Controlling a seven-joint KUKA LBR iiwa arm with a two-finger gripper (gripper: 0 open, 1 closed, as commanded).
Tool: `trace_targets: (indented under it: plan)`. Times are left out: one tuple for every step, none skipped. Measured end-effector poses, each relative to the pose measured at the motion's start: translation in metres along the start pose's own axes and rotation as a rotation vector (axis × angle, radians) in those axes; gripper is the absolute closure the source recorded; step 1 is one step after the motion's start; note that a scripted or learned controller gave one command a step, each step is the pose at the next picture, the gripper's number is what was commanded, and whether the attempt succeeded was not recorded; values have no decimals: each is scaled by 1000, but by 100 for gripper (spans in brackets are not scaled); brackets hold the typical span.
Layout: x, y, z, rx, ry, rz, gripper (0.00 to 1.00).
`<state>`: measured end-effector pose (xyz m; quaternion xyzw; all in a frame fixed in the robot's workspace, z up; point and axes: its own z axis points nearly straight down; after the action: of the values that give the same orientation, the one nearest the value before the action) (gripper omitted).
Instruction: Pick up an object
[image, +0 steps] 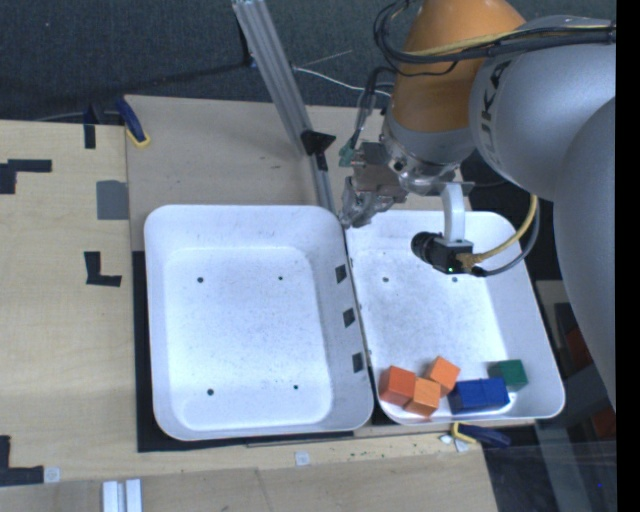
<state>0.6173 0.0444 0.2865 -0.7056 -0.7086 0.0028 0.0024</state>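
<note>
Low in the right bin

Down at the near edge of the right bin (520, 330) lie the blocks (425, 385) — orange, blue, green — bunched together. Well above them hangs the gripper (360, 208); its finger state I cannot tell.

Pale wooden bench top (70, 330) marked with black tape strips (98, 270) — beyond it, dark grey carpeted floor (120, 45).

Both bins, the left one (240, 320) and the right one (455, 320), are looked down on at a slant from a single camera fixed above the bench (60, 300), seemingly at middling height, with the arm (540, 110) seen entering large and close from the right.
</note>
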Motion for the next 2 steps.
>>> trace_targets:
  plan:
    - [-2,2,-3,-6,0,3,0]
    - [-2,2,-13,-5,0,1,100]
